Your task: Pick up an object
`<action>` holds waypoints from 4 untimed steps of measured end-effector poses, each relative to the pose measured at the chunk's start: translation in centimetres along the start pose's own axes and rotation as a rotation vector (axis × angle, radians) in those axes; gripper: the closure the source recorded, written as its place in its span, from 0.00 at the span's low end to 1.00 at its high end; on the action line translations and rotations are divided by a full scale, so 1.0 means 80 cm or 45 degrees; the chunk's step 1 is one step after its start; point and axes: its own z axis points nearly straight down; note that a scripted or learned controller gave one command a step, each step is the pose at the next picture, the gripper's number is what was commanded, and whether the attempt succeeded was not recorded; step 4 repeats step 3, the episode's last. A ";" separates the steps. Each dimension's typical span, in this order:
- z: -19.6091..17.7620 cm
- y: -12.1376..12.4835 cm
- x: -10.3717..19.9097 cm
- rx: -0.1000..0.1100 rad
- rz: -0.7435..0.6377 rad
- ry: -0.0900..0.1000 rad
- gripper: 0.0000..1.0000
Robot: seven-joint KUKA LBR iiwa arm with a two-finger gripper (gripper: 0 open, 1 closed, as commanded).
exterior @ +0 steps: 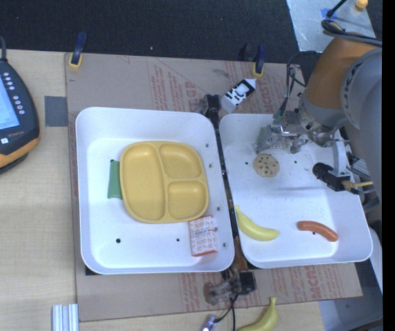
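I see my gripper (278, 138) just at 12 o'clock of the cookie (266, 165); I cannot tell its grip.

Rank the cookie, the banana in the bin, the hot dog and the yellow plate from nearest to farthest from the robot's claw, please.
Measured from the gripper in the camera view:
1. Cookie, just below it in the right bin.
2. Banana and hot dog, both near that bin's front edge, too close to call.
3. Yellow plate, in the left bin.
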 end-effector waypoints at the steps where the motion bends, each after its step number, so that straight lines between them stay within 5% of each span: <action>1: 0.001 -0.042 0.021 0.003 -0.002 -0.001 0.00; 2: 0.000 0.000 0.039 0.001 -0.002 0.000 0.00; 3: 0.001 -0.031 0.022 0.004 -0.003 -0.002 0.00; 4: 0.001 -0.031 0.022 0.004 -0.003 -0.002 0.00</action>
